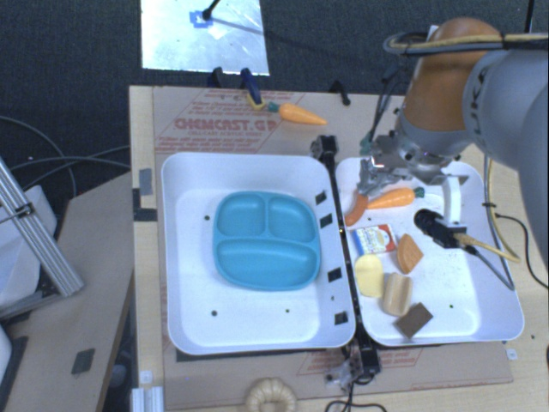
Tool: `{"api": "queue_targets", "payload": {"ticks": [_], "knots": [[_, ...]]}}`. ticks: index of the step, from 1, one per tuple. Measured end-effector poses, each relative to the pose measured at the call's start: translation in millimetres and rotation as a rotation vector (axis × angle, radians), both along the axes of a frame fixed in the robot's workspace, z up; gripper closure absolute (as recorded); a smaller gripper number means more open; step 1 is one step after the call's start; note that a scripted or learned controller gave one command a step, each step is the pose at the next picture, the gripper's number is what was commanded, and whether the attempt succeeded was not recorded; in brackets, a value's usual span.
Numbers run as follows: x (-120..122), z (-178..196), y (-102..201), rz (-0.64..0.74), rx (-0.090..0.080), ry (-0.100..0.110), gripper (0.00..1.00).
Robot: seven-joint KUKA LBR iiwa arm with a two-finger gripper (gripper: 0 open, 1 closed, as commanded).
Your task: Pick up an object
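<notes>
**Orange plastic carrot under the gripper**

Orange and glossy, the carrot lies in the right bin, just beyond the small packet. The gripper hovers at its upper edge; whether its fingers are spread or closed, I cannot tell. Likely light, stiff, slippery: grasp mid-body across the width.

One fixed camera above the bench, slanting down over both white bins.

dark carpet floor with a shiny square sheet behind the bench.
</notes>
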State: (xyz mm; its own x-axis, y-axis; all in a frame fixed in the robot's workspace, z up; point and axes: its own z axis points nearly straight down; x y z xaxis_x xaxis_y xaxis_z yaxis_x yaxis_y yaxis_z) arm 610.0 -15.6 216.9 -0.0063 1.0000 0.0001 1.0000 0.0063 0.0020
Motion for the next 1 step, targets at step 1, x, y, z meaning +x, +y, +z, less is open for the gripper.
{"api": "queue_targets", "payload": {"ticks": [1], "knots": [[4.3, 13.1, 5.7, 0.0, 0.001, -0.001, 1.0]]}}
